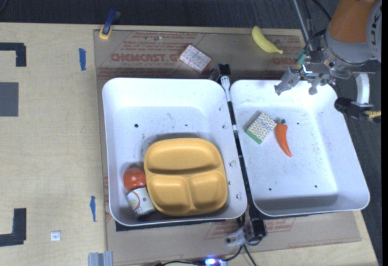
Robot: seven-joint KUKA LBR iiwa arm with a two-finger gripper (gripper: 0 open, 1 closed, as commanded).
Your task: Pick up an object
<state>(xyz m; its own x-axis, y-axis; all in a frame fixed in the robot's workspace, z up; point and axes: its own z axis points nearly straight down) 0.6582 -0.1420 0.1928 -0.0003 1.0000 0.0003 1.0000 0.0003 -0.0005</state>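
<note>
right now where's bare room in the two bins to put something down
Right bin: bare floor in its near half, below the carrot and the checkered block. Left bin: bare in its far half, above the yellow tray. Crowded: the left bin's near half, where the tray and a small can sit together.

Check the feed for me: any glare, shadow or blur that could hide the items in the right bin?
Camera view: the right bin floor is bright, close to washed out near its far edge, yet the carrot and the patterned block stand out sharply; both cast faint shadows; the gripper looks slightly soft against the glare; the floor beyond the bench is dim.
</note>
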